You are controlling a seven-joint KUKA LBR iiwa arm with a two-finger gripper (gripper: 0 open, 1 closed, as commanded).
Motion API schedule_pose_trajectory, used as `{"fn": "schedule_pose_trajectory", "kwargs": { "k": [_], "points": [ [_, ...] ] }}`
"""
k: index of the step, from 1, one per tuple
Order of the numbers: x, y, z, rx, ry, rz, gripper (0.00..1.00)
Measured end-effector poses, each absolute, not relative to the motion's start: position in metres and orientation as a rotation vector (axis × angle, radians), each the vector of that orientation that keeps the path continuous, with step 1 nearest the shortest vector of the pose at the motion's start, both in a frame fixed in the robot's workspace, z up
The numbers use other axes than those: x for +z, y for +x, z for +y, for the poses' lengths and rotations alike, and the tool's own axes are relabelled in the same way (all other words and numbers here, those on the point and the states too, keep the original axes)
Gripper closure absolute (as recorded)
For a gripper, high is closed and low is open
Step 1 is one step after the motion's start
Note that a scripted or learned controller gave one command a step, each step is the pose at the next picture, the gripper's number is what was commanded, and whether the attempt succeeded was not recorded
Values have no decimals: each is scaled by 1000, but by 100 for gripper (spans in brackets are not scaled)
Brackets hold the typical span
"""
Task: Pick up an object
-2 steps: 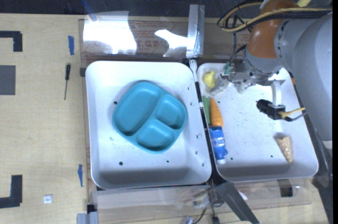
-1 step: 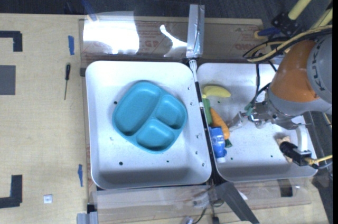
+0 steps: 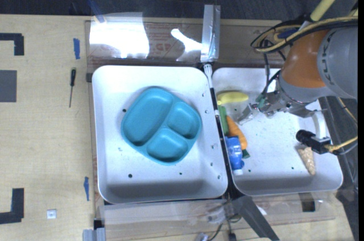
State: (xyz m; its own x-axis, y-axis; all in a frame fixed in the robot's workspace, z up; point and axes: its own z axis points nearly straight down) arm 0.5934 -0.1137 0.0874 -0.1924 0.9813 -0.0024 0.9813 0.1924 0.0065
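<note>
1. Right bin (image 3: 284, 174): a blue bottle (image 3: 234, 153) and an orange piece (image 3: 235, 133) lie along its left wall; a tan piece (image 3: 307, 159) lies at its right.
2. A yellow object (image 3: 232, 98) lies at the far left corner.
3. The arm (image 3: 318, 63) reaches in from the right; the hand (image 3: 250, 112) is lowered near the yellow object. Its grip state cannot be determined.

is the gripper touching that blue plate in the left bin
Apart. The camera view shows the gripper over the right bin, with the bins' walls between it and the blue plate.
</note>
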Motion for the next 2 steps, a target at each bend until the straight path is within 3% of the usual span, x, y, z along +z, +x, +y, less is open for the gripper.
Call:
{"fn": "schedule_pose_trajectory", "kwargs": {
  "k": [1, 2],
  "points": [
    [88, 514, -103, 5, 2058, 2369, 0],
    [144, 514, -134, 3, 1887, 2505, 0]
  ]
}}
